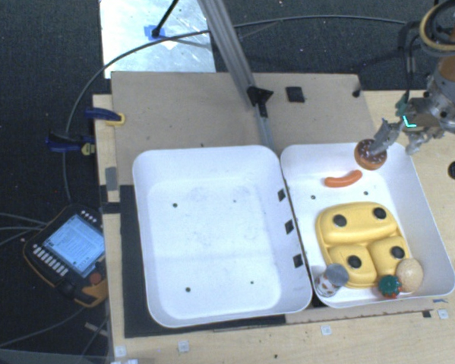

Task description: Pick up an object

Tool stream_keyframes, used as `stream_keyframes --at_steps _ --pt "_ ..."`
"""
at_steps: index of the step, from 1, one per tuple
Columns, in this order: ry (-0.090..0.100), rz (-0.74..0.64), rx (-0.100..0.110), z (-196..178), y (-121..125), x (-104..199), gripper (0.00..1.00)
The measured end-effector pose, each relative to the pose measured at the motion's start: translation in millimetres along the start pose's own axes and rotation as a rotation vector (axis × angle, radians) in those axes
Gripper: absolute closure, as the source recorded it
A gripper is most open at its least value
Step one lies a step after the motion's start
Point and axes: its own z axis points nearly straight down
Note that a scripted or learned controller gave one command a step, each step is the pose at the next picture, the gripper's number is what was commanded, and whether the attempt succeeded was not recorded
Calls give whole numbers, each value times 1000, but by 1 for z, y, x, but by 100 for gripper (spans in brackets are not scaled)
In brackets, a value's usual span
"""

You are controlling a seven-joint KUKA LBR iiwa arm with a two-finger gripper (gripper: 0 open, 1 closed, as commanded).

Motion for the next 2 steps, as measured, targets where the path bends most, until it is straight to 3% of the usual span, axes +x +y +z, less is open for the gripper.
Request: stream_keyframes --at_steps 1,2 --pt "-1 -1 -3 -2 1 0 0" --pt "-1 0 0 40 2 3 0"
